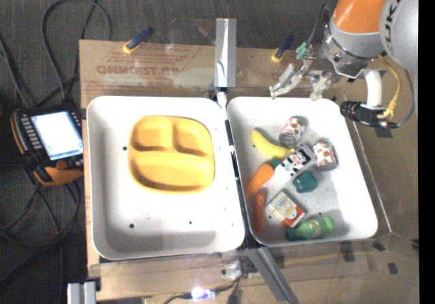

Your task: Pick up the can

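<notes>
1. The gripper hangs over the right bin's far rim, fingers spread and holding nothing.
2. The can lies tilted in that bin, near its far end, just beside the banana.
3. A second can lies near it, touching a carton.
4. Best to come down straight over the first can, with fingers straddling its narrow width.
5. The banana crowds one side; a carrot, juice box and green bottle lie well clear.
6. The left bin bears a yellow tray.

Even overhead light, fairly bright; white bins glare mildly. Soft shadow along the left bin's lower wall. Picture slightly soft and grainy.
</notes>
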